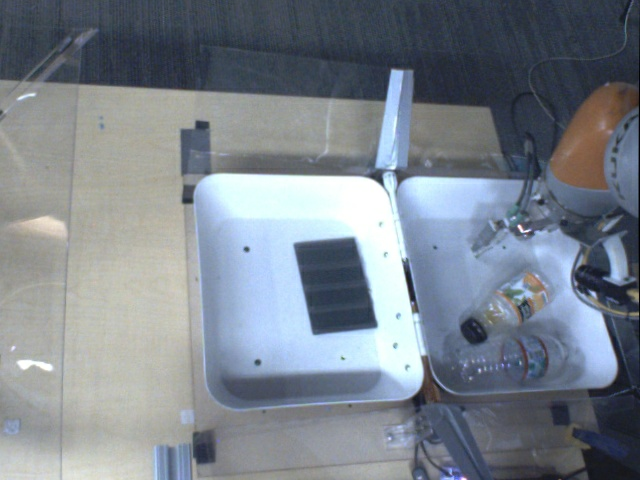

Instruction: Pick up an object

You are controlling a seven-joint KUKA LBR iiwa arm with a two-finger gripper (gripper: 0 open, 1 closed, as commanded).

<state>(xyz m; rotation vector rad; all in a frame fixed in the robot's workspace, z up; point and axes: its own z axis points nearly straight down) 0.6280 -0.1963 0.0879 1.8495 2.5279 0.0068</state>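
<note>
Bottle (508,306) lies below the empty, parted pincer (497,234).

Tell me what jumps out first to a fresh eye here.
The dark ribbed pad lying alone in the middle of the left bin stands out most. In the right bin, a small bottle with a black cap lies above a clear bottle near the front wall, with the tool just behind them.

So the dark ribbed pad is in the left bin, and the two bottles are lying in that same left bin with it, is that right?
Not quite. The camera view shows the dark ribbed pad in the left bin, but the two bottles lie in the right bin: the labelled bottle with a black cap and, just below it in the picture, the clear bottle.
</note>
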